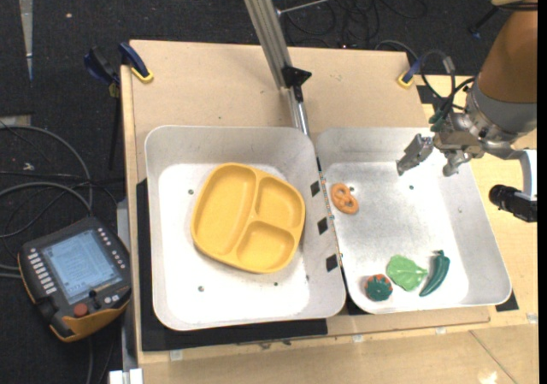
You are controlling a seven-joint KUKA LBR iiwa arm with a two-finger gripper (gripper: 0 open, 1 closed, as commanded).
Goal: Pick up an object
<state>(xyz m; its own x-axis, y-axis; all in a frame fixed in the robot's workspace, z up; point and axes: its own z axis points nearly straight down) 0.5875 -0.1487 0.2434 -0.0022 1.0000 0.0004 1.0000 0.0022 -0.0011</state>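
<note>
Pincer [434, 160] open above right bin's [479, 228] bare far edge.

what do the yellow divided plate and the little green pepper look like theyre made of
The yellow divided plate looks like moulded plastic: one even colour, rounded compartment walls, a soft satin sheen. The green pepper is probably toy plastic or rubber: uniformly dark green with a slight gloss, though it is too small to be sure.
</note>
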